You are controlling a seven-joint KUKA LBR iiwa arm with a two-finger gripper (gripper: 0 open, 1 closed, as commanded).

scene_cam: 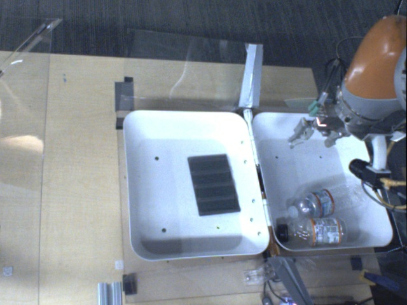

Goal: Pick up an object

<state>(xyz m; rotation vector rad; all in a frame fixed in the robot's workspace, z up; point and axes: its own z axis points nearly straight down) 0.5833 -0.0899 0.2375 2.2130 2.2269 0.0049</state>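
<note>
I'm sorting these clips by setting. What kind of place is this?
Probably a robotics lab bench for grasping trials: two white bins side by side, a robot arm above the right one, loose cables, and grey carpet beyond the wooden bench.

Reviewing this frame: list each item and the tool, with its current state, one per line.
Tool: fingers spread open, holding nothing, above the far part of the right bin.
Right bin: holds two bottles near its front.
Clear bottle: lying on its side, untouched.
Labelled bottle: lying on its side, dark cap toward the left bin, untouched.
Left bin: holds one object.
Dark ribbed block: lying flat mid-bin.
</note>
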